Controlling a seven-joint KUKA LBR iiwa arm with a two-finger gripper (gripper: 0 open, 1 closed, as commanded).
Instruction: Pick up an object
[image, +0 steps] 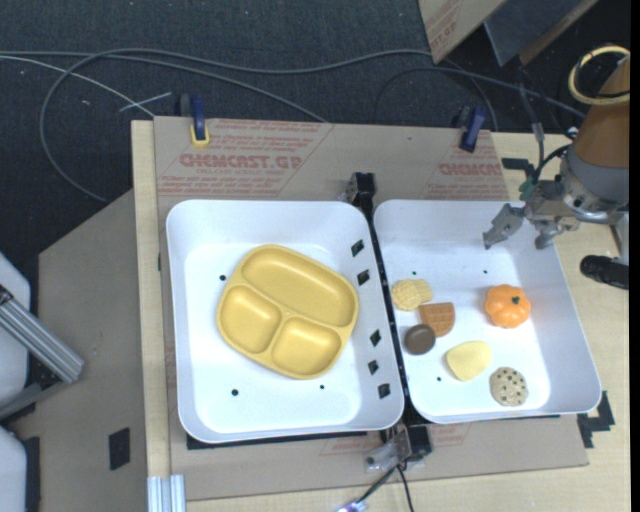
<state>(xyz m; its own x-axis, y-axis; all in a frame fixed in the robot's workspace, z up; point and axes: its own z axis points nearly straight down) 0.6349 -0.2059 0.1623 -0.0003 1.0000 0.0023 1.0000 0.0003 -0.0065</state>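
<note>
two shallow white bins sat side by side on the bench (150, 300), which was covered by a printed cardboard sheet held by blue clamps (199, 122) at its far edge. the left bin (190, 300) held one thing, a yellow divided tray (287, 310) with three compartments, lying flat at about the centre of the bin and turned at a slant; all its compartments looked bare.

the right bin (560, 310) held six small toy foods, gathered in its nearer half. a round pale cracker (410, 293) lay at nine o'clock in the bin, close to the divider (372, 290) between the bins. just beside it toward four o'clock was a tan, toast-like square piece (437, 317), and touching that at its seven o'clock side sat a dark brown round piece (419, 339). a small orange pumpkin (507, 306) stood apart at three o'clock from the bin's centre, upright, green stem up. a pale yellow lumpy piece (467, 360) lay at about six o'clock, and a chocolate-chip cookie (509, 385) lay just beside it toward five o'clock, near the front rim.

the arm (600, 150) reached in from three o'clock, with the tool (524, 226) over the far right part of the right bin, at about one o'clock from the bin's centre and well apart from all the foods. its two grey fingers (500, 227) pointed down and stood spread apart with open space between them, gripping nothing. the pumpkin was the nearest food to it, toward six o'clock.
</note>
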